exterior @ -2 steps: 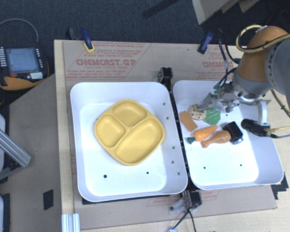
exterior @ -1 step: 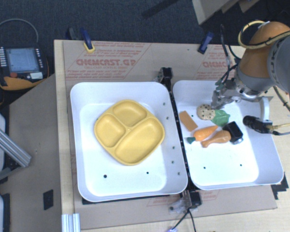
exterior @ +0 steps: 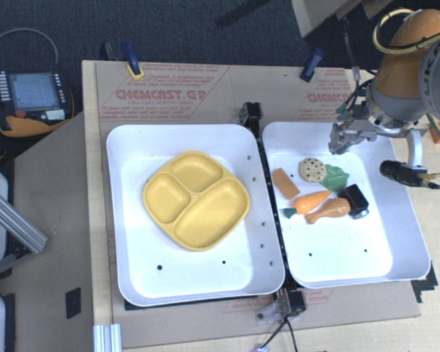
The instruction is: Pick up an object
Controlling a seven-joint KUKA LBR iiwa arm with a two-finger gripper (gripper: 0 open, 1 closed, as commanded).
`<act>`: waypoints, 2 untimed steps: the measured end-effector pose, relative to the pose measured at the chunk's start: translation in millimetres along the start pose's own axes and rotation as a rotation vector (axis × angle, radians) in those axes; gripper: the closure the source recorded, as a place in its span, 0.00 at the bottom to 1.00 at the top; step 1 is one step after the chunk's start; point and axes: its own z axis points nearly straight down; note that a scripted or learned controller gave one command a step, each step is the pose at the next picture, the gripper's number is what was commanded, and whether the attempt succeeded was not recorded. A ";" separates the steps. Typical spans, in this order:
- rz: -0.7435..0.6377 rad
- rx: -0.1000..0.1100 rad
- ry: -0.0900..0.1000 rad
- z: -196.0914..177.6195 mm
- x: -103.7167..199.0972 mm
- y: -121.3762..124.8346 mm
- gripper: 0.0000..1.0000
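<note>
The right white bin (exterior: 367, 262) holds a small cluster of items: a speckled round cookie (exterior: 311, 170), a green piece (exterior: 336, 176), a tan orange block (exterior: 284, 183), a carrot (exterior: 308, 203), a brown drumstick (exterior: 330, 210) and a black block (exterior: 354, 199). My gripper (exterior: 337, 145) hangs over the far part of that bin, just up and right of the cookie and the green piece. It does not touch any of them.
In the left white bin (exterior: 132, 255) lies a yellow divided plate (exterior: 196, 199). A black clamp (exterior: 250, 114) sits at the far end of the seam between the bins. The near half of the right bin is bare white floor.
</note>
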 end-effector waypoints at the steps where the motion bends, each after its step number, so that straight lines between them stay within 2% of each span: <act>1: 0.000 -0.002 0.000 -44.0 3.3 5.7 1.00; 2: 0.000 -0.005 -0.001 -107.4 6.8 3.8 1.00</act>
